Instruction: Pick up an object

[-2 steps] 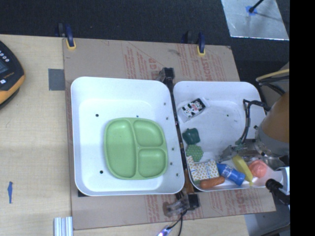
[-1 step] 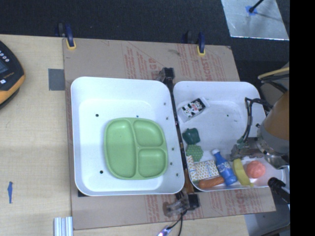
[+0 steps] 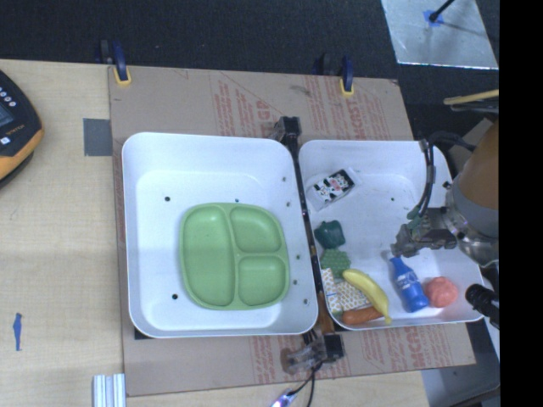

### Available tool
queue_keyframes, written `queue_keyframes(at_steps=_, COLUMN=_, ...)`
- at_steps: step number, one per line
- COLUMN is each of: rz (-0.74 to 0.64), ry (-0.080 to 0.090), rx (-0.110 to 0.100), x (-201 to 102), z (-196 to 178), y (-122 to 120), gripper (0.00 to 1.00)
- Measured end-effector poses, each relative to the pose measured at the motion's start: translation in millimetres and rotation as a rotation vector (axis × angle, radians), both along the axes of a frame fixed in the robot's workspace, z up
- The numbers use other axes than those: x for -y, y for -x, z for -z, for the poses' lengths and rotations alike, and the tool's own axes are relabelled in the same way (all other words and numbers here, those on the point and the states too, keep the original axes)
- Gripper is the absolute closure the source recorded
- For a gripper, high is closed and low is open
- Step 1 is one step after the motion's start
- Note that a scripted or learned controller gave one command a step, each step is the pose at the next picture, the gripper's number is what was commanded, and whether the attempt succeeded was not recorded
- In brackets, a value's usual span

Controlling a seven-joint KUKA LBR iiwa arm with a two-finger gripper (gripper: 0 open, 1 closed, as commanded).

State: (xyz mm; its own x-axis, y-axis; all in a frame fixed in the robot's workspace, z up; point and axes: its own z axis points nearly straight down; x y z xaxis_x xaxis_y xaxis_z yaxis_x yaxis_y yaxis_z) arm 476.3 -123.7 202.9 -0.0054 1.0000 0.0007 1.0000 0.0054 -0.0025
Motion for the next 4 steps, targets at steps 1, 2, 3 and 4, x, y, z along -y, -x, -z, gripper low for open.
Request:
queue_keyframes(at_steps=1, rz=0.001, ry=0.000, rx=-0.001, x=0, z=0, y=0, gripper=0.00)
queue_keyframes(at_steps=2, rz=0.002, ry=0.000, rx=-0.002, x=56, z=104, y=1, gripper=0.00)
queue_keyframes(at_steps=3, rz=0.002, ry=0.001, rx=0.001, x=89, z=111, y=-66, gripper=0.00)
queue_keyframes(at_steps=4, rz=0.000, ry=0.000, rx=-0.002, x=68, z=112, y=-9, gripper=0.00)
